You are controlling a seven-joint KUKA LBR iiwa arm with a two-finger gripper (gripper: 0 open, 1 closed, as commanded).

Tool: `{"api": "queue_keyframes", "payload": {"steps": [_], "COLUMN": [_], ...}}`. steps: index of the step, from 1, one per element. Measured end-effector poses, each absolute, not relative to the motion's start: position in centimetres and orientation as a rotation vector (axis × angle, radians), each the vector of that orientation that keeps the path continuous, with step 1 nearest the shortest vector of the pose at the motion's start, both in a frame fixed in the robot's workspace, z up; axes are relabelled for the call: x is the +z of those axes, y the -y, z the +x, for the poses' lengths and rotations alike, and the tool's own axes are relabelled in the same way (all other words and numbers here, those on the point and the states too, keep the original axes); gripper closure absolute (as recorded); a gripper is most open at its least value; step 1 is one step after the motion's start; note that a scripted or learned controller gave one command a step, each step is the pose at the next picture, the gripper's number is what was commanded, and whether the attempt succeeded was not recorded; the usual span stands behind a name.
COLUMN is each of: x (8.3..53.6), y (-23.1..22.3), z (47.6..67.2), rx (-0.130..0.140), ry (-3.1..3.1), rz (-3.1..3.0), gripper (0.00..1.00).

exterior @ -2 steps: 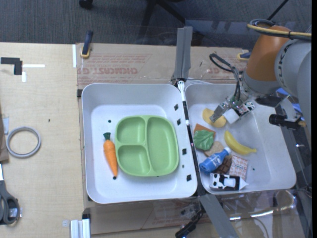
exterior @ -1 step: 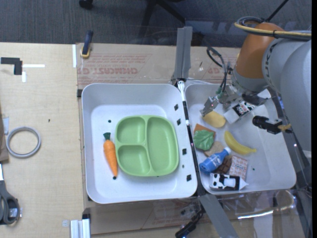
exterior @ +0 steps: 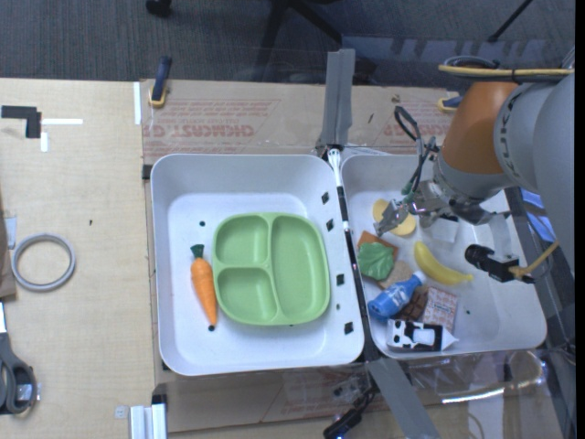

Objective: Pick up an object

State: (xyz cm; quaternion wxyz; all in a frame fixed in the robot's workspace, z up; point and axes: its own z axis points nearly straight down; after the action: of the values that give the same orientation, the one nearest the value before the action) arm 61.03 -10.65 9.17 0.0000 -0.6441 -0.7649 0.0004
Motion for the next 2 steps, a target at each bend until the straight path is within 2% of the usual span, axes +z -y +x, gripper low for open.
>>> {"api": "queue_keyframes", "payload": {"steps": [1, 2], "x": [10.08, 10.07], "y": [10.73, 10.73], "z": [61.05, 61.04], "rx": [0.003, 0.003], "ry": [2.405, 2.405], "rz": [-2.022, -2.022], "gripper": [1.00, 0.00]}}
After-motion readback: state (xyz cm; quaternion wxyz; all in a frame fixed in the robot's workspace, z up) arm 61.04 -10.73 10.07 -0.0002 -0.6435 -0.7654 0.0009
